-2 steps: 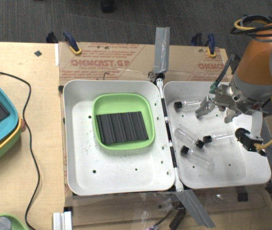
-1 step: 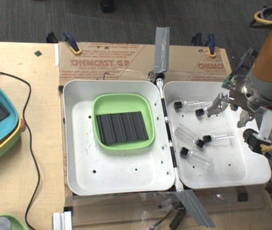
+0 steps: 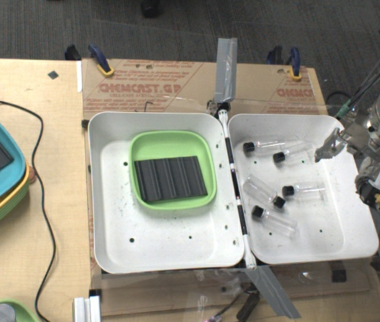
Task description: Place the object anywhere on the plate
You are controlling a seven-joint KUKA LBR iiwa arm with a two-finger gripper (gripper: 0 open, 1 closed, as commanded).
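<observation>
Right bin [image 3: 350, 243]: I count five clear, black-capped vials [image 3: 301, 191] scattered loosely, well apart from the green plate [image 3: 171, 170] with its dark ribbed insert in the left bin [image 3: 109, 233]. My gripper [image 3: 326, 147] hovers at the right bin's far right rim; I cannot tell its finger state.

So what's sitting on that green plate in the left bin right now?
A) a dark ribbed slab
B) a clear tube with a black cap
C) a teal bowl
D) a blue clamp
A: a dark ribbed slab lies flat on the green plate in the left bin, while the clear tubes with black caps all lie scattered in the right bin.
</observation>
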